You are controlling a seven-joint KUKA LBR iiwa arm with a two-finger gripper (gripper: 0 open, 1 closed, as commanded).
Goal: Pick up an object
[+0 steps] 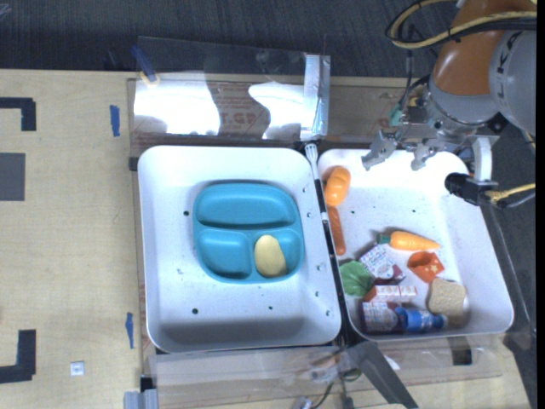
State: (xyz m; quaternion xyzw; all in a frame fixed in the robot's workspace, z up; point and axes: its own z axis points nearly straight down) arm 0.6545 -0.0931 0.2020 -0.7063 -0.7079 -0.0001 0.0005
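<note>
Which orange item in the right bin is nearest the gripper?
The round orange at the bin's left wall, closest below the gripper; the carrot lies lower.

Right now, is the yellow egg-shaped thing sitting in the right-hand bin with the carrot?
No, the yellow egg-shaped object lies in a compartment of the blue tray in the left bin, while the carrot lies in the right bin.

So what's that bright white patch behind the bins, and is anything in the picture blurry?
In the camera view, the white patch is glare on the clear panel behind the left bin; it washes out what lies beneath. The right bin is also overexposed near its top corner. The gripper and the small packets look soft, so their print is unreadable.
</note>
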